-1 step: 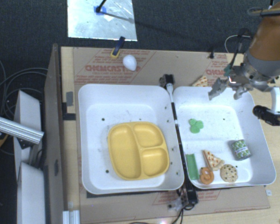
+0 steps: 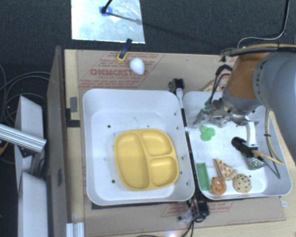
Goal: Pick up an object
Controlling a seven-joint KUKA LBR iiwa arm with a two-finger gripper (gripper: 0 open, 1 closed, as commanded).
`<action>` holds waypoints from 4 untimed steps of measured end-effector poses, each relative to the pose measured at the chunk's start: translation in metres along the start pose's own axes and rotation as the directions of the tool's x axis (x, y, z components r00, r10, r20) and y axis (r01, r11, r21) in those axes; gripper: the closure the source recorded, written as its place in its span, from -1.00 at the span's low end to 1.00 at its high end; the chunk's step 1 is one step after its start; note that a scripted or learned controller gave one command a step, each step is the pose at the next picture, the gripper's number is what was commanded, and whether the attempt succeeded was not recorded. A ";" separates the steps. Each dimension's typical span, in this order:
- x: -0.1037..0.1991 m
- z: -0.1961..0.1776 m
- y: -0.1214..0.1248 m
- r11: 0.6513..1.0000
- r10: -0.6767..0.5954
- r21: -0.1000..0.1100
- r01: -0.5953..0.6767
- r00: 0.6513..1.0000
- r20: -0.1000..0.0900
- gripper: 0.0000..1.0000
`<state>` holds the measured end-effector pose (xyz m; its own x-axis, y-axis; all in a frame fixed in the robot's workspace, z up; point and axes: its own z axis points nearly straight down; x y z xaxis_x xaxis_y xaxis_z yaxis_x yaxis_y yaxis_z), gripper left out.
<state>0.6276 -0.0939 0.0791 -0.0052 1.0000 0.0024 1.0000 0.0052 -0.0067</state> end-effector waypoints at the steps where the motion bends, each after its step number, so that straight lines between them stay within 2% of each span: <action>1: -0.017 -0.005 -0.021 1.000 0.006 -0.004 -0.006 1.000 0.003 -1.00; 2: 0.009 -0.004 -0.040 1.000 0.001 -0.005 -0.001 1.000 0.001 -1.00; 3: -0.023 -0.005 -0.058 1.000 0.007 -0.005 -0.007 1.000 0.003 -1.00; 4: 0.003 -0.006 -0.014 1.000 -0.002 -0.012 0.002 1.000 0.002 -1.00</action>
<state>0.6136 -0.0914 0.0852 -0.0071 1.0000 0.0004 1.0000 0.0071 0.0057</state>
